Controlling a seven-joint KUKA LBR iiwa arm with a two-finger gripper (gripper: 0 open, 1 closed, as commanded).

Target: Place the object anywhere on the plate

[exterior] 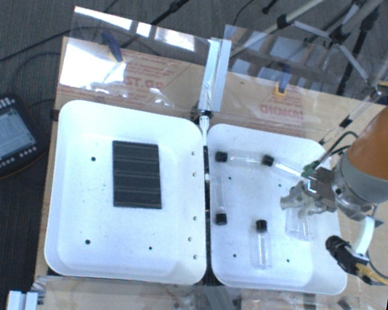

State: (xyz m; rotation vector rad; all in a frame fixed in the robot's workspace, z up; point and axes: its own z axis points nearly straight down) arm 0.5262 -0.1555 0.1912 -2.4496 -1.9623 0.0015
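Camera view shows our hand [305, 206] low over the right bin [320, 278]; we cannot tell its state. Just beneath lies a clear vial [300, 226] — light, stiff, slippery, breakable. We judge mid-barrel the best hold. The dark plate [136, 174] sits well apart in the left bin [69, 240].

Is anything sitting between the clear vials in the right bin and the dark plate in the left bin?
Only the two bins' raised rims, meeting in the middle. The vials lie in the right bin, the dark plate lies flat in the left bin, and the floor around it is bare. The end effector is over the right bin.
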